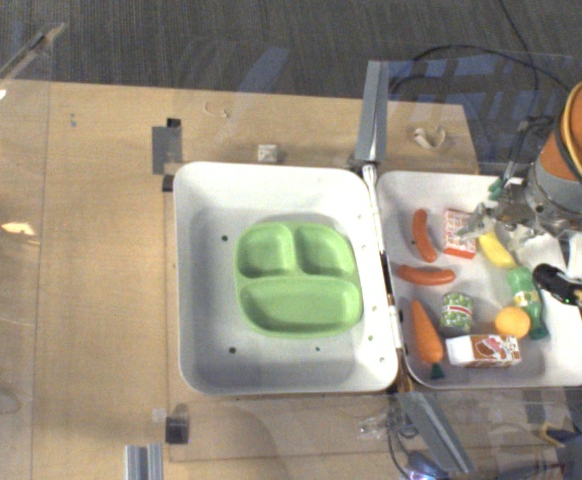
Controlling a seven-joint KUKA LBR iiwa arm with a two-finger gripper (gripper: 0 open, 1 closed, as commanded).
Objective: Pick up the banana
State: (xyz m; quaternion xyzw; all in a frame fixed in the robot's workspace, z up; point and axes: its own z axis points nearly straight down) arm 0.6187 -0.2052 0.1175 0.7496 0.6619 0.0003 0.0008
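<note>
Tool (508,220) state unclear, just above the banana (496,250): short, smooth, yellow, curved, lying at the bin's (571,373) 1 o'clock

Two bins are set side by side on the bench (91,268). In the left bin (196,268) a divided plate (297,277) is placed at the middle. In the right bin (571,363) two sausages (424,235) are laid at the left, a carrot (426,333) nearer the front edge. A can (457,311) is found at the middle, a carton (483,349) in front of it, an orange (512,322) to its right. A banana (496,249) is placed toward the back, right of a small box (459,234), just below the gripper (516,208). A bottle (527,296) is seen right of the orange.
</note>
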